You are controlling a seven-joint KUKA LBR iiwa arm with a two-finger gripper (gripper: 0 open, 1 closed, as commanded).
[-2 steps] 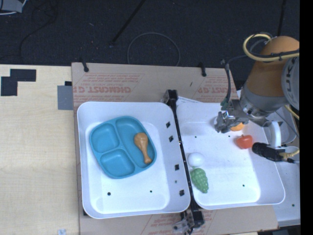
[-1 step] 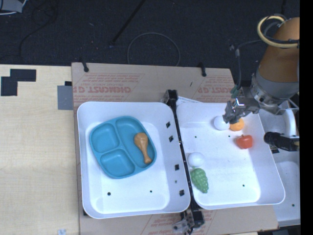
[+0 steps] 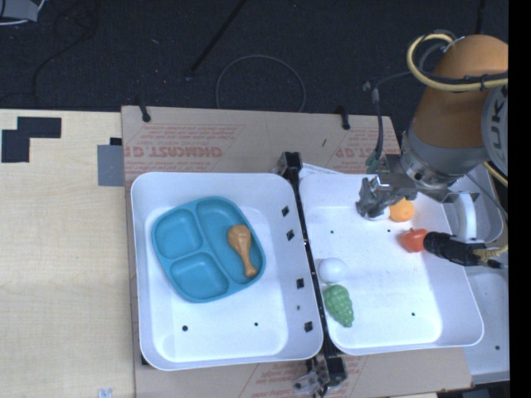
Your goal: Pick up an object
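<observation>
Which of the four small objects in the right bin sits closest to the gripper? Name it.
The orange ball, right beside the gripper. The red piece lies lower right, while the white ball and green lump sit further toward the bin's front.

We saw two bins, the left bin and the right bin, in smooth, faintly glossy white plastic; the blue tray looked like matt plastic; the drumstick at its 3 o'clock side had a smooth tan finish; the green object looked bumpy; the bench looked like pale wood; the gripper looked like dull grey metal.
</observation>
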